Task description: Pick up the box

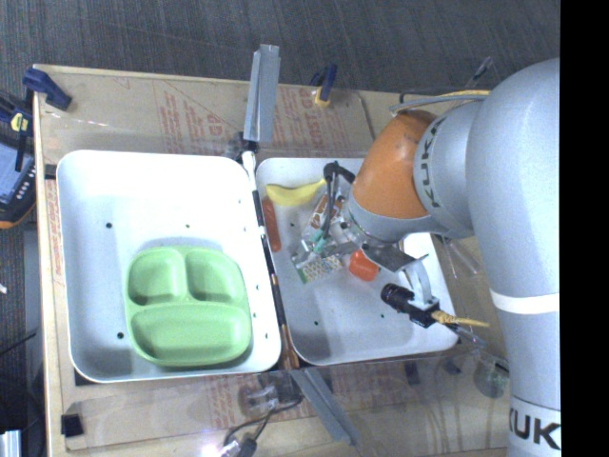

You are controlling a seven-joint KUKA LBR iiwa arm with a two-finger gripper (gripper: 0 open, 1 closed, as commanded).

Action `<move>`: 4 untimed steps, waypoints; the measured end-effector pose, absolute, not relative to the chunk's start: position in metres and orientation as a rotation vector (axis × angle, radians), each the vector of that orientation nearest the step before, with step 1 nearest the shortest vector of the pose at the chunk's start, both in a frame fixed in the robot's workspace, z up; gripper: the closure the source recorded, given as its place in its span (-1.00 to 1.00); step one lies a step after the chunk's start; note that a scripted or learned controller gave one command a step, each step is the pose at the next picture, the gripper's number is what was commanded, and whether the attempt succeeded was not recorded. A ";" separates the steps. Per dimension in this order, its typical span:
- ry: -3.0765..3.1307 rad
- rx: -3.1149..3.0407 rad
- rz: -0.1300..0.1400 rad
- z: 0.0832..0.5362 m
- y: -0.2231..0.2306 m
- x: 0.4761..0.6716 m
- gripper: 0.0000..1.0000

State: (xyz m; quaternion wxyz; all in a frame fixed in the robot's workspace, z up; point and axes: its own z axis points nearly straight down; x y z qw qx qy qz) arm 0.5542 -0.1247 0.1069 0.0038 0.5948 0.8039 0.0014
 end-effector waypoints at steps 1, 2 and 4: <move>2.757 1.503 0.001 0.223 -0.050 0.555 1.00; 2.757 1.503 0.000 0.223 -0.050 0.555 -1.00; 2.640 1.707 -0.001 0.122 -0.129 0.534 -1.00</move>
